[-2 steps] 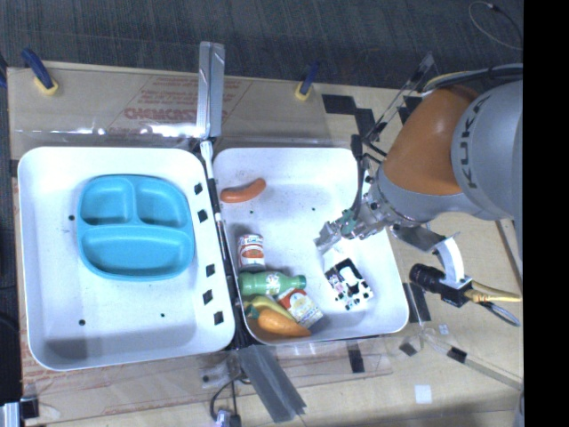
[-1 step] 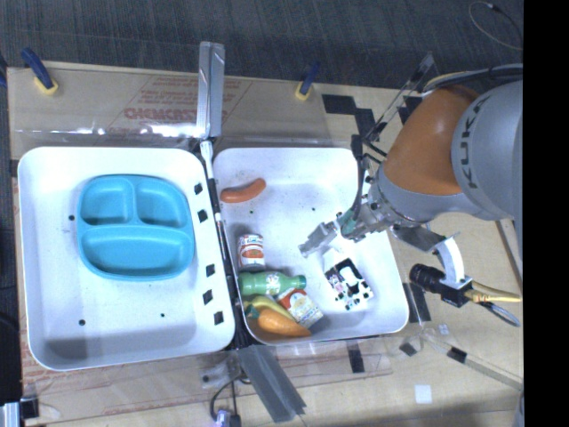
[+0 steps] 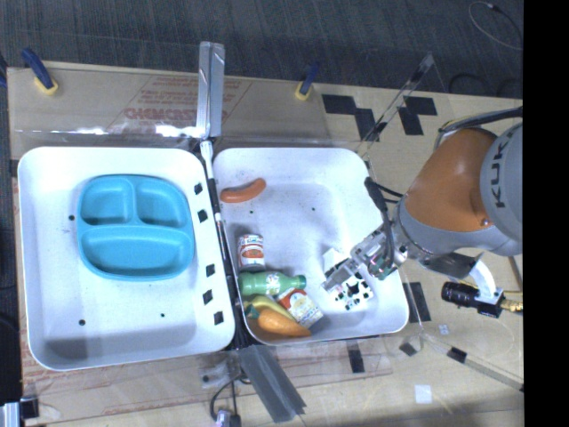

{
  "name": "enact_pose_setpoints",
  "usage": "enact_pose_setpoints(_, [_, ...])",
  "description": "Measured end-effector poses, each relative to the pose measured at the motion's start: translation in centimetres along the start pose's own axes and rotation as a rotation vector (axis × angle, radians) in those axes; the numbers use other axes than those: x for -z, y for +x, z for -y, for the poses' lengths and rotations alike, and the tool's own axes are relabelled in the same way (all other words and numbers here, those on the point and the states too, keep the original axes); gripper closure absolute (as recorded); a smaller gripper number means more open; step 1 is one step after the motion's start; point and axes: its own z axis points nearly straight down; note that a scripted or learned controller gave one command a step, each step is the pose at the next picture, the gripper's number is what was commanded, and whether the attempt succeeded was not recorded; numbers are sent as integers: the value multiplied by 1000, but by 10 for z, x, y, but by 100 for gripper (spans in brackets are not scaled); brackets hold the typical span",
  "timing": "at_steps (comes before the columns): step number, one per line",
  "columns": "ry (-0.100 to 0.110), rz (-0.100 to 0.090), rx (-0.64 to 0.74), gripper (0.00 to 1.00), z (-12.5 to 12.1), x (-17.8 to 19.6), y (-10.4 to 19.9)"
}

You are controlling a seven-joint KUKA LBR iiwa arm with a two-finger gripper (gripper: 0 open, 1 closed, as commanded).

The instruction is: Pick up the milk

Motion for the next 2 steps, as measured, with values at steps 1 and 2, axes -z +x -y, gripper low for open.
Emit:
enact_pose_setpoints(1, [-1,2,-187,0,-51,-49,-29])
enact_pose_setpoints(2, [-8,10,-135,0,-3,-60,2])
